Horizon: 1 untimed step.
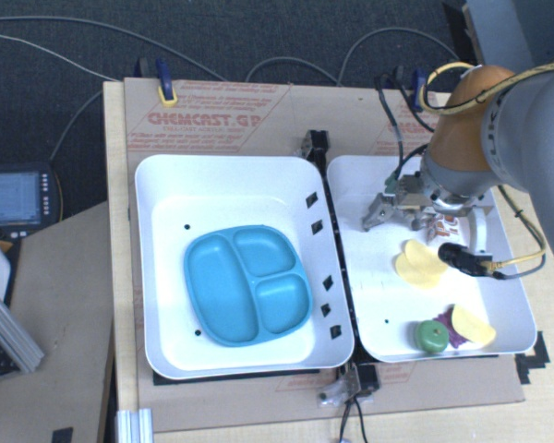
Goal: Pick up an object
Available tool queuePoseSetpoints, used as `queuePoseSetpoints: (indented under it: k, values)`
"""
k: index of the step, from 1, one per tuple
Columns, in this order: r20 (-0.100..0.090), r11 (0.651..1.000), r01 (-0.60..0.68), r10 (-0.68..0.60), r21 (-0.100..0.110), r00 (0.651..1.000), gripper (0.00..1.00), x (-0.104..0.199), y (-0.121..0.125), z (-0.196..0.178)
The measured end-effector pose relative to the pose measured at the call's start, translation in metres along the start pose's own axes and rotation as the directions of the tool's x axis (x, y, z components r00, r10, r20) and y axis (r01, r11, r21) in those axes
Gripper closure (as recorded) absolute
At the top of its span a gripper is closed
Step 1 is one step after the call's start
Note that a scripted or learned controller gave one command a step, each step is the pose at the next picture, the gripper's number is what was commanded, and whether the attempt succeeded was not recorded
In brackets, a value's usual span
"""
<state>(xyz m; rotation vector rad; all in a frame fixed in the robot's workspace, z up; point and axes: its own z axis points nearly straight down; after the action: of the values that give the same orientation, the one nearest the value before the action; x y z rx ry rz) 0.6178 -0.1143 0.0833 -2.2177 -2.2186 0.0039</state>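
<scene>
My gripper hangs over the back half of the right bin. Its fingers are spread open, with one grey fingertip pointing to the left, and nothing is held between them. A pale yellow piece lies just in front of the gripper. Near the bin's front edge sit a green round object, a small purple thing and a second yellow piece. A small red-and-white patch shows under the gripper, and I cannot tell what it is.
The left bin holds a blue divided plate. Black clips run along the wall between the two bins. Cables trail over the dark floor behind the bench.
</scene>
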Motion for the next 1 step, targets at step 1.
queuePoseSetpoints:
  k: [1]
  values:
    - [-0.001,1.0,0.0,0.0,-0.004,1.0,1.0,0.0004,0.0011,-0.0132]
